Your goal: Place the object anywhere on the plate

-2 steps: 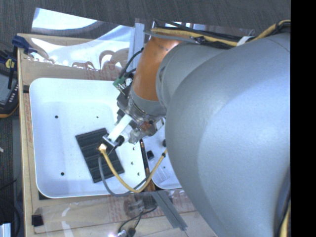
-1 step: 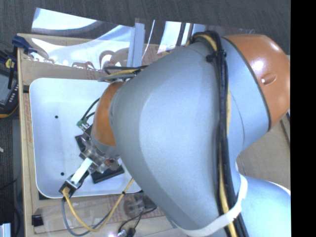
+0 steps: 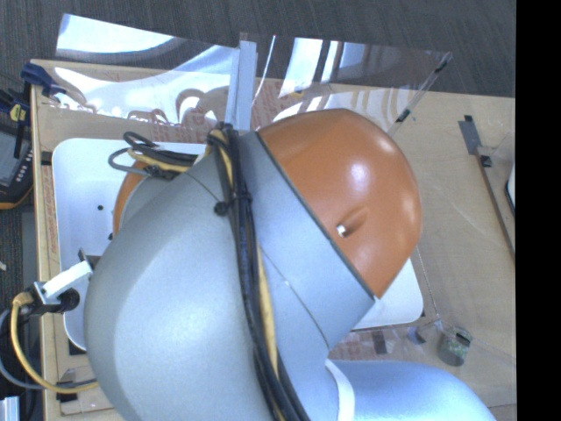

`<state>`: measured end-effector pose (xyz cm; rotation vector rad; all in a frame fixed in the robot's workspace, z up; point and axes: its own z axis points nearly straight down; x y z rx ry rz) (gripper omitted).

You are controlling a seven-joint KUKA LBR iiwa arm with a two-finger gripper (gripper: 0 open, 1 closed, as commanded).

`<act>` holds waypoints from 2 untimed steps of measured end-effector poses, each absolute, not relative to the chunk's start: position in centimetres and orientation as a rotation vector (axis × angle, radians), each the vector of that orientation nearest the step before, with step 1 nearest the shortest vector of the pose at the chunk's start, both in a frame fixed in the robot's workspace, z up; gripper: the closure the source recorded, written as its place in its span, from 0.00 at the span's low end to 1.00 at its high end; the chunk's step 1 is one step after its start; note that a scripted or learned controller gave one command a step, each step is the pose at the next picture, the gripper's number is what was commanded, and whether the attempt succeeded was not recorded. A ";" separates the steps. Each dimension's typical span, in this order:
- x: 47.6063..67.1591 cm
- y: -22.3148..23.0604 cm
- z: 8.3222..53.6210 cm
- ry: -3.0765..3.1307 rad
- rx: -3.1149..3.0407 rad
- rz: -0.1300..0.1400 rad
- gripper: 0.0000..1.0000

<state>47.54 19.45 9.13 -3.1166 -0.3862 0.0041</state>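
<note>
My arm's big grey link (image 3: 193, 323) and its orange band (image 3: 351, 196) sit close under the camera and cover most of both bins. In the left bin (image 3: 70, 182), a thin orange curved edge (image 3: 123, 202) peeks out beside the arm. It may be the plate's rim, but I cannot tell. Whatever lies under the arm is hidden.
A black cable bundle (image 3: 241, 235) runs down the arm. A corner of the right bin (image 3: 403, 303) shows under the orange band. Clear plastic walls (image 3: 368, 60) stand at the back. A small grey piece (image 3: 453, 346) lies on the bench at lower right, and yellow cables (image 3: 22, 340) at lower left.
</note>
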 end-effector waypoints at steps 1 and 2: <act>47.5 19.4 9.1 -0.387 -3.117 0.004 0.00; 52.6 18.5 10.9 -0.682 -3.063 0.009 0.00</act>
